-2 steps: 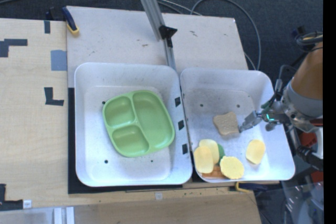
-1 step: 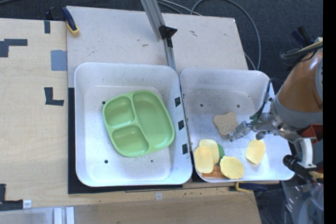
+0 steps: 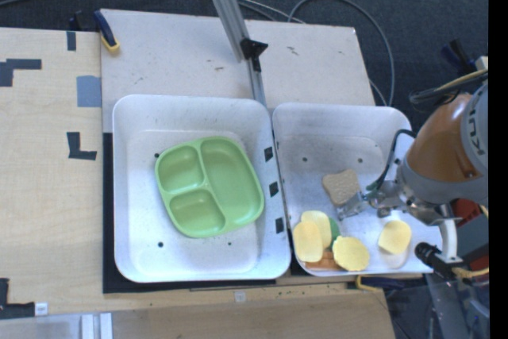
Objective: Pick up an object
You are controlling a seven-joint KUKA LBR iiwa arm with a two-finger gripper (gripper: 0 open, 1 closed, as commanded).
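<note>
While the end effector (image 3: 352, 206) hovers low in the right bin (image 3: 317, 123), grip state unclear, a tan sponge (image 3: 341, 185) lies just beside it, with yellow pieces (image 3: 350, 253) nearer the front wall.

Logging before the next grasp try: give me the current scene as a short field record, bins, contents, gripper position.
left bin: holds a green divided plate, lying flat
right bin: holds a tan sponge-like piece near the middle; yellow pieces clustered at the near edge, one yellow piece apart to the right
gripper: low in the right bin, just beside the tan piece
grasp: nothing visibly between the fingers
arm: reaching in from the right
</note>
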